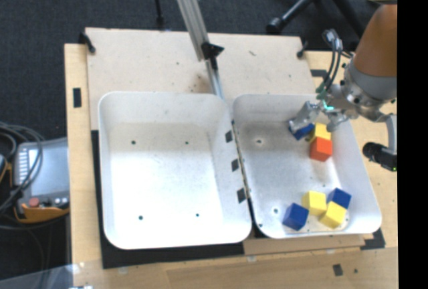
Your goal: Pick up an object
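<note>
Partly hidden: jaws (pixel 314 122) over blue block (pixel 302 130).

white bins (pixel 167 107), orange block (pixel 321 148)

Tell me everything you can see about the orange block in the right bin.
The orange block is a small cube with a plain, matte look. It lies in the right bin, near the far right side, below the gripper. A yellow block touches its far side. It rests on the bin floor.
</note>
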Tool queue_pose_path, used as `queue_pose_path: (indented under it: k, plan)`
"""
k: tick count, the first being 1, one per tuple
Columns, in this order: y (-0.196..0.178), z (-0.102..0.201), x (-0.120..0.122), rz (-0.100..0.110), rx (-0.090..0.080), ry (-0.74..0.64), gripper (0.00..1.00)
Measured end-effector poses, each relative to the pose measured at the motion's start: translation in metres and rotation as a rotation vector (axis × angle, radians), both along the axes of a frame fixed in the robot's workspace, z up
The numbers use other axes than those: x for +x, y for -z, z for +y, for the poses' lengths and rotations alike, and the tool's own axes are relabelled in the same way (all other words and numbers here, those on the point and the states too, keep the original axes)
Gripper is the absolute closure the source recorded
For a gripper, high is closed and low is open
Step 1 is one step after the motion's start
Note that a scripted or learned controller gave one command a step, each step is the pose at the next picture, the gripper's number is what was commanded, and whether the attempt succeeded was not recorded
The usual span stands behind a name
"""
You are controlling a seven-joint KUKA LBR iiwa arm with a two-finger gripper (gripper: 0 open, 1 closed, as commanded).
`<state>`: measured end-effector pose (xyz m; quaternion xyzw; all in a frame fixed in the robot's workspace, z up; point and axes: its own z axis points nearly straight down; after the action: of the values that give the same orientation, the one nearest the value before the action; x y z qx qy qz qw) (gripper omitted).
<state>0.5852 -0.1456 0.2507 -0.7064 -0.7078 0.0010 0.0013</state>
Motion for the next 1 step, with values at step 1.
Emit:
queue_pose_path:
  k: [1]
  plan:
    - [-0.0021, 0.0000, 0.0008, -0.004, 0.000, 0.000, 0.00]
